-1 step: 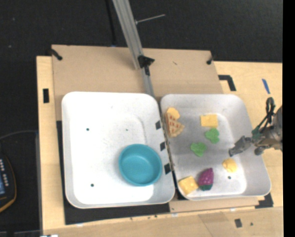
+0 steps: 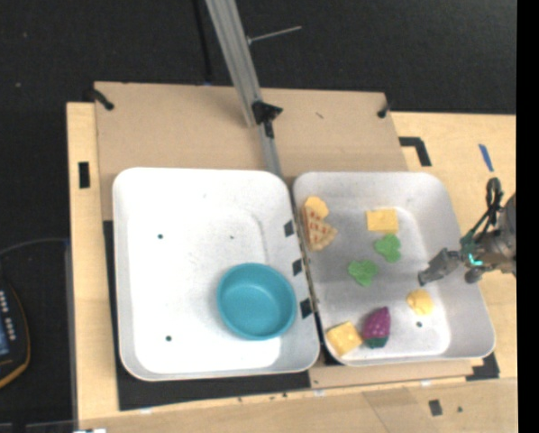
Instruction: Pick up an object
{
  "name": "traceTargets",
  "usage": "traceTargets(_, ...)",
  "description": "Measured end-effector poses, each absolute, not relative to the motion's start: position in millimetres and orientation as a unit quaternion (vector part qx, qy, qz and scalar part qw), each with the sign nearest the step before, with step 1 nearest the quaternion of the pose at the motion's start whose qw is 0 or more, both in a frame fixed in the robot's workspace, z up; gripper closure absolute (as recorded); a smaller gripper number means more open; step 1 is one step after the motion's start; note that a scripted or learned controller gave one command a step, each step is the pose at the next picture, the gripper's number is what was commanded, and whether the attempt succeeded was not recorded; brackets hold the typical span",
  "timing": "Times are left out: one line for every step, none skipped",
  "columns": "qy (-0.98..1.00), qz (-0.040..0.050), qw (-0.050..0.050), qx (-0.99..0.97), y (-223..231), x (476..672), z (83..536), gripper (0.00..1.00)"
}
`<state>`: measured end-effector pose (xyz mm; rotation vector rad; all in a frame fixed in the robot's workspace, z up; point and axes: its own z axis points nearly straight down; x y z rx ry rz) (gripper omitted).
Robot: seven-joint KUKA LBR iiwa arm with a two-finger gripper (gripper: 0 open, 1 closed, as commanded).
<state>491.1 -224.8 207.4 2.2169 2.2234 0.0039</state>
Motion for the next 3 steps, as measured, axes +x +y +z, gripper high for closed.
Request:
traceTargets(0.707, -0.0004, 0.0, 0.707, -223, 489.4, 148, 0.0)
traceTargets(0.707, -0.0005, 0.002, 0.707, -225, 490.0, 100, 0.0)
traceTargets(0.706, 0.0014, 0.004, 0.709, -225, 491.4, 112, 1.0)
